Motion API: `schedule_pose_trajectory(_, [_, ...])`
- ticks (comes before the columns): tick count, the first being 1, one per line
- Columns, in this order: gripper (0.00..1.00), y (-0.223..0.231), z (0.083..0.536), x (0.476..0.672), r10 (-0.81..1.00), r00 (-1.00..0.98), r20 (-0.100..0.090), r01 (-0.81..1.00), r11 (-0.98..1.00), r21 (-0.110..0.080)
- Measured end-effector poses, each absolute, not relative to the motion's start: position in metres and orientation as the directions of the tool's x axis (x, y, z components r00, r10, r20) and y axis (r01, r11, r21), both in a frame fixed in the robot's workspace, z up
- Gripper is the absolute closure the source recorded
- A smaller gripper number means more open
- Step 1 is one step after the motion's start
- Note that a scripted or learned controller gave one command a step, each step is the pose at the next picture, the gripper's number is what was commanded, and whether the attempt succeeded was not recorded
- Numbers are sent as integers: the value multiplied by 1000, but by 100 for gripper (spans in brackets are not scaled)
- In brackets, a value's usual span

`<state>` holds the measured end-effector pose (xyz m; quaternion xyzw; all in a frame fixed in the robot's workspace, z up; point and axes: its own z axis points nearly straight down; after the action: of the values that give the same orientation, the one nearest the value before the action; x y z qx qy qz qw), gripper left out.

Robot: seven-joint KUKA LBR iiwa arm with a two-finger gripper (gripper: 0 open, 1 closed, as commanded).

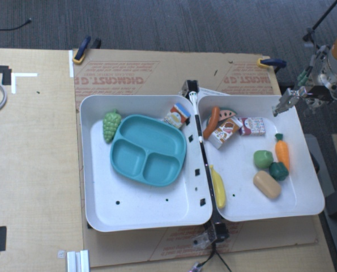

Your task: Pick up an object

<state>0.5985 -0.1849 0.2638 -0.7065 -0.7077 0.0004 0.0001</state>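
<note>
Gripper (282,103), apparently empty and parted, is poised at upper right over the right bin (304,208); carrot (282,152) crowded by neighbours, so a mis-grasp is risked.

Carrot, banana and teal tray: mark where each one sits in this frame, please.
carrot (282,153), camera view, middle of its orange body in the right bin.
banana (218,188), camera view, middle of its yellow length by the divider.
teal tray (148,149), camera view, ridge between its compartments, left bin.
</note>
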Motion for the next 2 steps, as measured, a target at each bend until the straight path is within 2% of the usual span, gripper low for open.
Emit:
schedule_pose_trajectory(1, [0, -201, 111, 576, 1000, 0, -6, 1000, 0, 12])
schedule_pose_trajectory(2, [100, -201, 121, 576, 1000, 3, -6, 1000, -3, 13])
